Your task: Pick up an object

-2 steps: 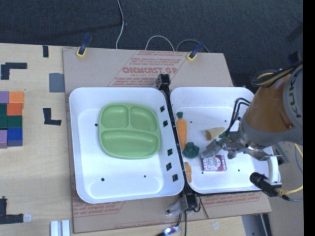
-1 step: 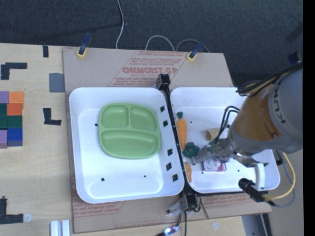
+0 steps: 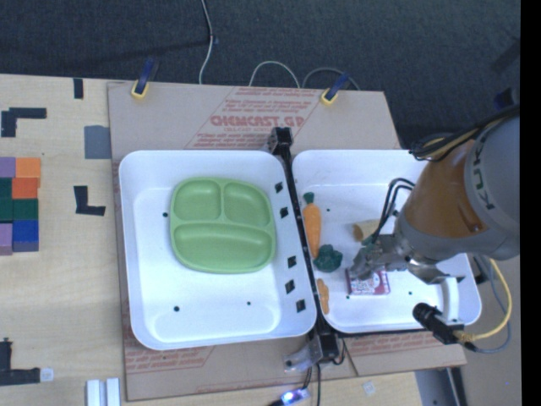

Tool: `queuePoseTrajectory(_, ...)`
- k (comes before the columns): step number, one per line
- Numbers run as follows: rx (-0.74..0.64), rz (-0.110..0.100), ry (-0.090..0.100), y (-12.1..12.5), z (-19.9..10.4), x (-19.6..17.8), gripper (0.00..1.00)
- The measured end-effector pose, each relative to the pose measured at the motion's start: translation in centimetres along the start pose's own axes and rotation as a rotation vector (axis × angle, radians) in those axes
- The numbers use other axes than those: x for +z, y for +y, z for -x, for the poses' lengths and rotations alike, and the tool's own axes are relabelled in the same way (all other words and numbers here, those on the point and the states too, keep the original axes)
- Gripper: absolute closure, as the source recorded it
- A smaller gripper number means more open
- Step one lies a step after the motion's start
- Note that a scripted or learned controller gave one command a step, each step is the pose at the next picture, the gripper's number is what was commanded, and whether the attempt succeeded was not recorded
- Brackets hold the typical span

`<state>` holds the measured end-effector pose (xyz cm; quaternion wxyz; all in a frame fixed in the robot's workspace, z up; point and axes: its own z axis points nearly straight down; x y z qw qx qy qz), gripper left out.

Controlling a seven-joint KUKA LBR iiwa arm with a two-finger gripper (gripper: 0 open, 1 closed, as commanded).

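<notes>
In the right bin (image 3: 338,176) lie a toy carrot (image 3: 312,225) along the left wall, a dark green toy (image 3: 328,259) below it, a small orange piece (image 3: 322,295) near the front left corner, a tan piece (image 3: 362,230) and a flat pink-and-white packet (image 3: 369,285). My gripper (image 3: 365,262) hangs low over the bin's middle, just above the packet and to the right of the green toy. The wrist hides its fingertips.
The left bin (image 3: 144,311) holds a green divided plate (image 3: 223,225). Black clips line the wall between the bins. Coloured blocks (image 3: 19,205) sit on the bench at far left. Cables trail beside the arm at right.
</notes>
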<state>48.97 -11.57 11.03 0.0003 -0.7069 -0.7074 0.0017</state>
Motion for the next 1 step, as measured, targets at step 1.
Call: queuePoseTrajectory(1,-0.001,0.003,0.002,-0.55,0.11,-5.88,1.0)
